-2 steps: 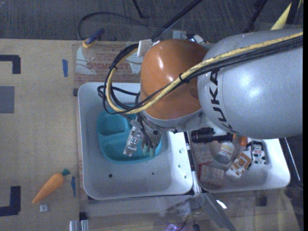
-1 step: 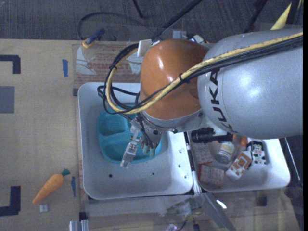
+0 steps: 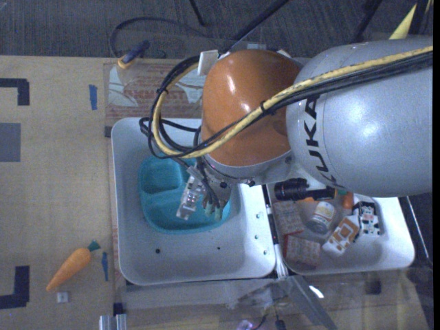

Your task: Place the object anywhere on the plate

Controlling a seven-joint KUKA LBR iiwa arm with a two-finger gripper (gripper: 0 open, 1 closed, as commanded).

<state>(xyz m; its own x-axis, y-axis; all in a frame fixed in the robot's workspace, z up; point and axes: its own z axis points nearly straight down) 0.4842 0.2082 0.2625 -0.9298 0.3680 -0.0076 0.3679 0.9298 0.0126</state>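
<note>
reading "kuka" on arm [image 3: 357, 115], over teal plate [image 3: 159, 184]

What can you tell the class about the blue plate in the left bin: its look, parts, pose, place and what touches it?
The blue plate is teal, looks like smooth plastic, and has raised ridges splitting it into compartments. It lies flat on the floor of the left white bin, towards the bin's upper part. The orange-banded arm hangs over its right side and hides that edge; the gripper is low above it. Whether anything rests on it cannot be told.

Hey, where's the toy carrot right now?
The toy carrot lies on the tan bench surface at the camera view's lower left, outside the left white bin, just past its lower-left corner and next to a strip of blue tape.
</note>
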